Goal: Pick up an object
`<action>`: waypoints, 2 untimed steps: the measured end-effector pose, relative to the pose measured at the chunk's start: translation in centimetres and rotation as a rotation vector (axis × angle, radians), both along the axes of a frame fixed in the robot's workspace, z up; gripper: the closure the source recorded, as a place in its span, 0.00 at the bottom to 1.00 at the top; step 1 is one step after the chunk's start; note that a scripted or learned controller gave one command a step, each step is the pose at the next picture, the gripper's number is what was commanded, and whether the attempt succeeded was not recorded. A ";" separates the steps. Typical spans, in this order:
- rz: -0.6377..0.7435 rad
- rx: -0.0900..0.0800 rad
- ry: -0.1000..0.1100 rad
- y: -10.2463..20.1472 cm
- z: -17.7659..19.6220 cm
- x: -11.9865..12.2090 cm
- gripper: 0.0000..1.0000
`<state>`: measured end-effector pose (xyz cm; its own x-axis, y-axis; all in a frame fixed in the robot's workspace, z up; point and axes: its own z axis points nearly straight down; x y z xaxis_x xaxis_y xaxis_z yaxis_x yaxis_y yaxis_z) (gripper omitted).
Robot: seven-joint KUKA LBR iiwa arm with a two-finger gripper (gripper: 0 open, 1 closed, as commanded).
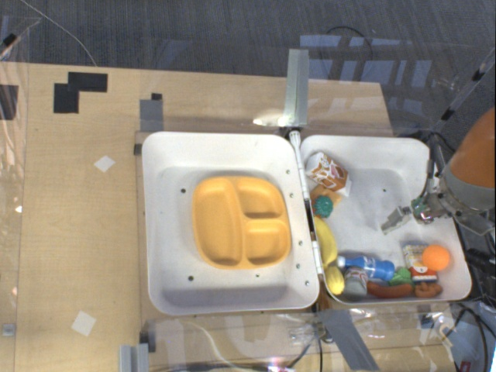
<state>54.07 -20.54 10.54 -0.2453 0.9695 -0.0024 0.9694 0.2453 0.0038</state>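
The tool (397, 218) hangs spread apart, holding nothing, near the worktop's right edge. The orange ball (437, 257) looks light and smooth; pinch its middle

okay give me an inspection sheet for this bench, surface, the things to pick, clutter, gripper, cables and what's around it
Surface: wooden bench with black tape marks, bearing two white bins side by side.
Job's things: right bin holds a banana, blue bottle, orange ball, green ball, snack packet and small items along its near wall.
Clutter: left bin holds a yellow divided tray.
Gripper: gripper low over bare floor of the right bin, nothing seen between its fingers.
Cables: dark cables at the bench's near right corner; thin wire across the far left.
Surroundings: grey carpet beyond the bench.
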 end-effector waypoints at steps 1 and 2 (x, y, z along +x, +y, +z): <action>-0.326 0.004 0.001 5.1 0.1 -3.5 0.00; -0.565 0.005 -0.012 3.1 -1.6 -4.8 0.00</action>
<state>49.22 -17.42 8.96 0.3115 0.9502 0.0025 0.9501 -0.3115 0.0153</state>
